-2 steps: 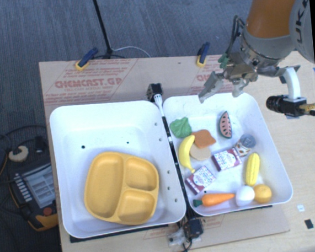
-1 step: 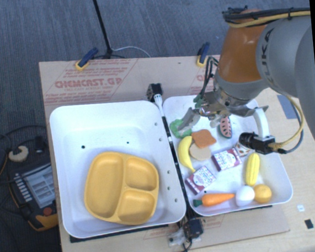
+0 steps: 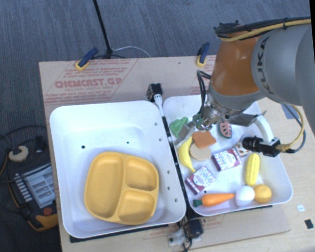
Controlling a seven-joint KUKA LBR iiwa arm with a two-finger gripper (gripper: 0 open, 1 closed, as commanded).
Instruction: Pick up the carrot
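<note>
The carrot (image 3: pixel 217 199), orange with a green stub at its left end, lies along the front wall of the right bin (image 3: pixel 283 193). It sits between a small pink-and-white carton (image 3: pixel 202 178) and a white egg (image 3: pixel 244 195). My gripper (image 3: pixel 198 124) hangs over the back of the same bin, above a green leafy piece (image 3: pixel 178 127) and a brown bread slice (image 3: pixel 203 140). It is well behind the carrot and apart from it. Nothing shows in the gripper.
The right bin also holds a banana (image 3: pixel 186 154), a watermelon slice (image 3: pixel 225 129), a second carton (image 3: pixel 225 159), a corn cob (image 3: pixel 252 168) and an orange fruit (image 3: pixel 262 193). A yellow divided plate (image 3: pixel 122 187) lies in the left bin (image 3: pixel 69 131).
</note>
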